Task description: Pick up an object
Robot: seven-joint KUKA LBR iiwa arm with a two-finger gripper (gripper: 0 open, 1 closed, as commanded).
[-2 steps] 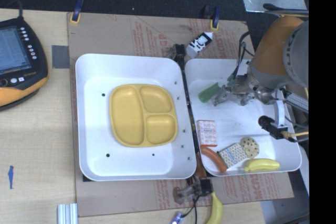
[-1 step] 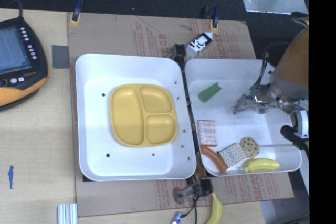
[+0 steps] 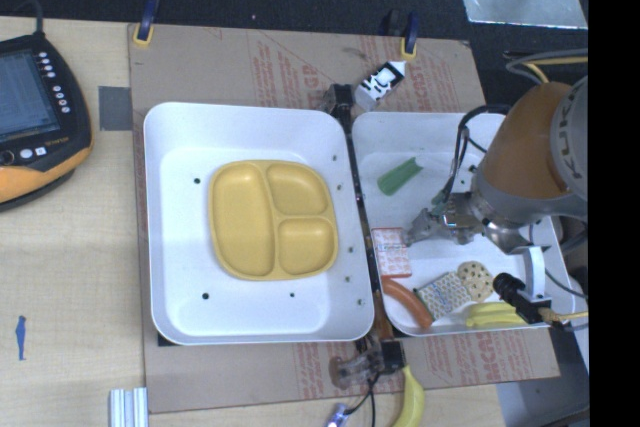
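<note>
The arm, with its orange band (image 3: 532,150), leans over the right bin (image 3: 400,140) from the right. My gripper (image 3: 432,225) hangs low over the bin's middle, with nothing visibly between its fingers. A green block (image 3: 399,176) lies just up and left of it. A red-and-white card (image 3: 391,251) rests at the bin's left wall. Along the front lie an orange sausage-like piece (image 3: 408,303), a checkered item (image 3: 443,295), a round cracker (image 3: 474,279) and a yellow banana-like piece (image 3: 497,315).
The left bin (image 3: 175,145) holds a yellow divided plate (image 3: 272,218). A teach pendant (image 3: 35,120) lies at the far left of the bench. A black-and-white tag (image 3: 380,81) sits behind the bins; a banana (image 3: 408,397) lies in front.
</note>
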